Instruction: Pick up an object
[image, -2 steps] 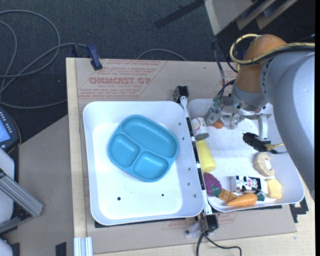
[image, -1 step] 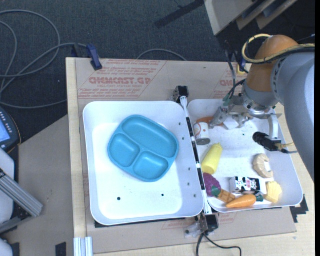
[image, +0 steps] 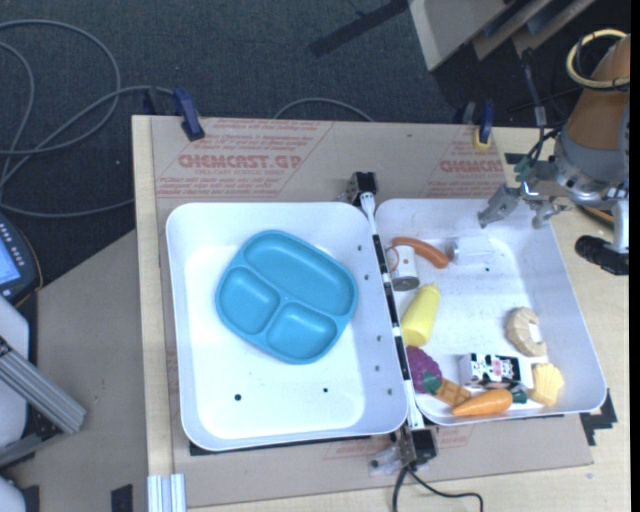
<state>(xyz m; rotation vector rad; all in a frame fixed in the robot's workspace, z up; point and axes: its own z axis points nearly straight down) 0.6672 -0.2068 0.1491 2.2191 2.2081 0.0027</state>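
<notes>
The camera view looks down on a table (image: 100, 330) carrying two shallow white bins side by side. The left bin (image: 200, 400) holds a blue divided plate (image: 287, 295) with three compartments, lying a little tilted near the bin's middle. The right bin (image: 575, 330) holds the loose things: an orange carrot-like piece (image: 422, 250) near the far left corner, a small round metal piece (image: 404, 283) just beside it, a yellow corn-shaped toy (image: 420, 313) along the left wall, a purple toy (image: 423, 367) below it, an orange carrot (image: 482, 403) at the near edge, a small black-and-white printed box (image: 495, 369) just above that carrot, a yellow wedge (image: 547, 383) at the near right corner and a pale bread-like piece (image: 524, 330) by the right wall. The arm (image: 597, 120) reaches in at the upper right, and its tool (image: 521, 207) hangs over the far right corner of the right bin, its two fingers spread apart with nothing between them. It stands well apart from every toy in that bin
</notes>
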